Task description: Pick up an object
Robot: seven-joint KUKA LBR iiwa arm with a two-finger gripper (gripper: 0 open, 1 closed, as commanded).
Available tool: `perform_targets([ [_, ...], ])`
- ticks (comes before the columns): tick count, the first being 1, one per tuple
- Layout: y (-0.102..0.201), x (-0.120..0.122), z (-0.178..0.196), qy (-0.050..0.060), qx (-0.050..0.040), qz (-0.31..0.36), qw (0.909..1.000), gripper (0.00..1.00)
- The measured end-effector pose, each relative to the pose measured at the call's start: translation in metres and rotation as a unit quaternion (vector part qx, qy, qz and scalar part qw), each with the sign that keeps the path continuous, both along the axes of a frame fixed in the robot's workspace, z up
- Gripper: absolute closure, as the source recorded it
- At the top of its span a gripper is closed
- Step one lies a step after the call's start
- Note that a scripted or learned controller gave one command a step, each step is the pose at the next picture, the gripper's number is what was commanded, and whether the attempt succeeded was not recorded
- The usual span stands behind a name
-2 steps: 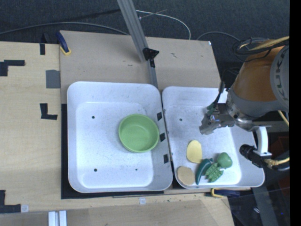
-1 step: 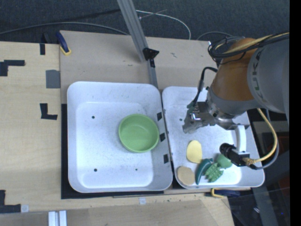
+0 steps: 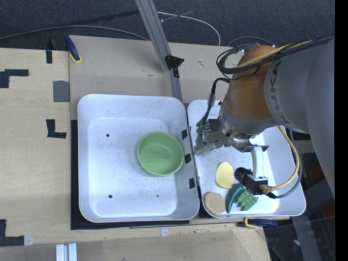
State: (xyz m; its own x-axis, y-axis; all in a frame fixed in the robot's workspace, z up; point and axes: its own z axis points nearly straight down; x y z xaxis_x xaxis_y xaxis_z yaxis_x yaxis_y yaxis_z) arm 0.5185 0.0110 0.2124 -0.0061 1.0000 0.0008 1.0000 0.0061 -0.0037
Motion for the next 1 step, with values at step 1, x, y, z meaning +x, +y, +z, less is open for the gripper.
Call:
perform_targets([
  [1, 0.0532, 0.0011, 0.0102, -0.001, 0.0005, 0.001, 1.0000, 1.00],
])
